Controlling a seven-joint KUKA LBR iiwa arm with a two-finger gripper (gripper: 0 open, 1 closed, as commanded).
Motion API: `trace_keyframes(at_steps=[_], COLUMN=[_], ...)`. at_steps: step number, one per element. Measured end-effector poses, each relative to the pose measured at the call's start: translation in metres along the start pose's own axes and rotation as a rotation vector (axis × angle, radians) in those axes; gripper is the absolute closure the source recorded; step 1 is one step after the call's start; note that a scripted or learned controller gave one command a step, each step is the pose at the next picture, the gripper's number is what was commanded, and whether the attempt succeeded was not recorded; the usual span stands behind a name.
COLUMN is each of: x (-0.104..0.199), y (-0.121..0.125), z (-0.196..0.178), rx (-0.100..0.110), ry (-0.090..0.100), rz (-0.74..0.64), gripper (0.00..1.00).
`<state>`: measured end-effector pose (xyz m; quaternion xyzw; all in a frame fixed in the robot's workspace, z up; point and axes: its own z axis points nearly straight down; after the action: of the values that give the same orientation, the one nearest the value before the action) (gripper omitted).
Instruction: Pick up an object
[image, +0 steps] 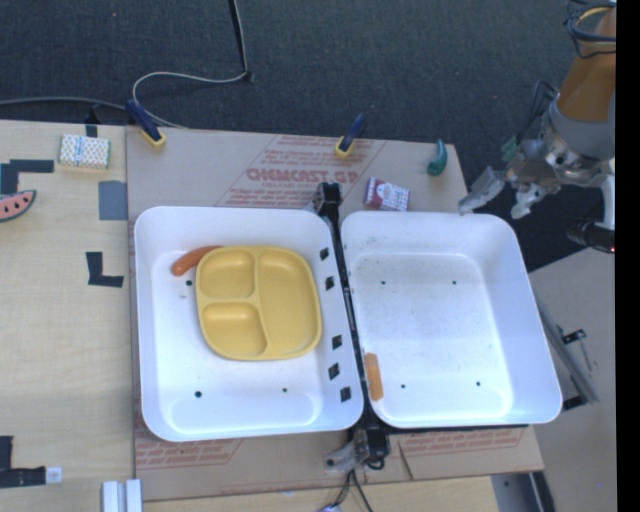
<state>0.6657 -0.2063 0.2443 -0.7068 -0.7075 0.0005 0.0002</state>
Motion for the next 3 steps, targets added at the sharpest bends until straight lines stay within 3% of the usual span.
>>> trace_keyframes(at_steps=[1,2,3], x=[0.028,0.028,0.028], y=[0.0,0.001,0.001], z=[0.158,0.148,0.148], rx=[-0.003,-0.005,-0.004], ry=[0.0,-0.004,-0.005], rz=[-0.001,-0.003,-0.002], gripper=[0.0,1.0,0.0])
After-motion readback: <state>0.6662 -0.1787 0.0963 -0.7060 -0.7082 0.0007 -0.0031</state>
